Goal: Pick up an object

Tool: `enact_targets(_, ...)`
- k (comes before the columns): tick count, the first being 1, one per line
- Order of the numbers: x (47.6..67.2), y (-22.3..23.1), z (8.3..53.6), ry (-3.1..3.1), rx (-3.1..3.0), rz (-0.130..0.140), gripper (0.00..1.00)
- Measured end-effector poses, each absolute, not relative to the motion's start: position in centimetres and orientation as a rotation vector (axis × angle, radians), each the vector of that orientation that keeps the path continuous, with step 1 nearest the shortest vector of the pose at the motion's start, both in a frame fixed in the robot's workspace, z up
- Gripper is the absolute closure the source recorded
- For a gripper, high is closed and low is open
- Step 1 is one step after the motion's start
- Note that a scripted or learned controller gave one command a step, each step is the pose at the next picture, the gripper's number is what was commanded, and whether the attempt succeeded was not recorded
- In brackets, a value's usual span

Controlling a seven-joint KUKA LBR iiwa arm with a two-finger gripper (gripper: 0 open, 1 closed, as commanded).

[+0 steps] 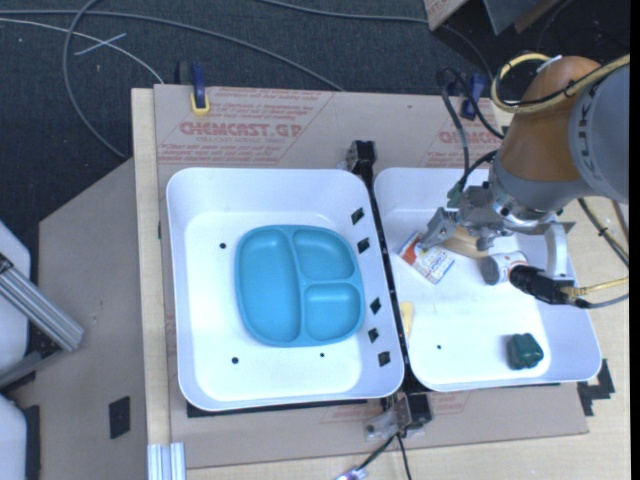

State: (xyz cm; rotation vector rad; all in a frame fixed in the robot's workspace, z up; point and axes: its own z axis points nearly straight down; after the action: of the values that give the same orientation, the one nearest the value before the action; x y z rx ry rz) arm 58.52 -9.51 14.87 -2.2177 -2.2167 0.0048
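Observation:
My gripper (460, 250) hangs low over the back left part of the right bin (470, 363), with the jaws spread open and nothing seen between them. One grey finger (434, 232) ends just above a small white, red and orange packet (430, 262) on the bin floor. The other finger (488, 268) stands beside a white tube with a red end (510, 262). A dark green lump (523, 350) lies near the front right corner of the same bin. A thin yellow piece (405, 316) rests against that bin's left wall.
The left bin (200, 218) holds a blue divided plate (298, 284). A black clip strip (372, 268) runs along the shared wall between the bins. Cables (560, 290) trail off the arm's wrist over the right bin's right side.

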Motion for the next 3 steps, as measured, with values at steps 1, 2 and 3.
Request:
enact_targets(1, 58.7, -9.5, 16.2, -2.22, -2.221, -0.002, 1.0)
enact_targets(2, 59.3, -8.9, 20.9, -2.226, -2.222, -0.005, 1.0)
enact_targets(3, 59.4, -8.9, 23.2, -2.224, -2.222, -0.004, 1.0)
